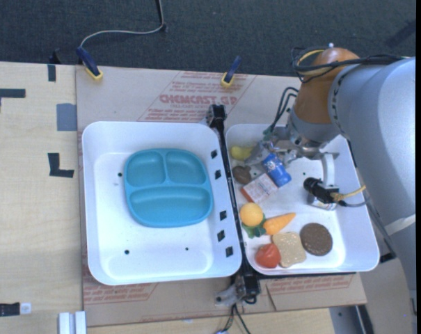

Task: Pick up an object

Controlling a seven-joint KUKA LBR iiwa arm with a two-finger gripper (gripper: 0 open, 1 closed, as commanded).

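Observation:
My gripper (274,150) is low over the back of the right bin (356,256), reaching in from the right. A blue can with a white label (277,170) lies tilted just below the gripper and seems to touch it; the view does not show whether it is held. A white and red packet (259,187) lies beside the can. A yellow piece (242,152) and a brown piece (241,175) sit at the bin's left wall, close to the gripper.
Toward the front of the right bin lie a yellow-orange fruit (251,214), a carrot (280,222), a tomato (267,255), a bread slice (289,248) and a brown round cookie (316,239). The left bin (99,207) holds a blue divided plate (168,187).

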